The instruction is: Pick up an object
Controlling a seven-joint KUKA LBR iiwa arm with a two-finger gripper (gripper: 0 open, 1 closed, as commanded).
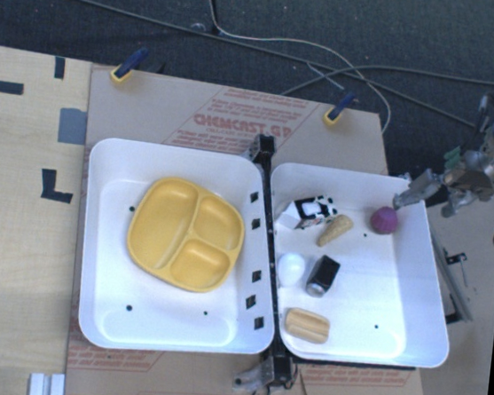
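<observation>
Claw (pixel 426 194) hung at right frame edge, opening indeterminable, beside purple ball (pixel 384 220), which could roll away if nudged.

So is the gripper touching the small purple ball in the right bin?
Apart. In the camera view the gripper hangs over the bin's upper right rim, with white bin floor showing between it and the small purple ball.

Right bin (pixel 415 284), six loose objects. Purple ball (pixel 384 220) near the far right wall; black-and-white toy (pixel 314 210) and tan oblong piece (pixel 334 231) near the far left corner, just beside each other. White ball (pixel 291 266) against the left wall, dark can (pixel 322 276) just beside it; tan bun-like block (pixel 306 326) lying flat near the front left corner.
</observation>
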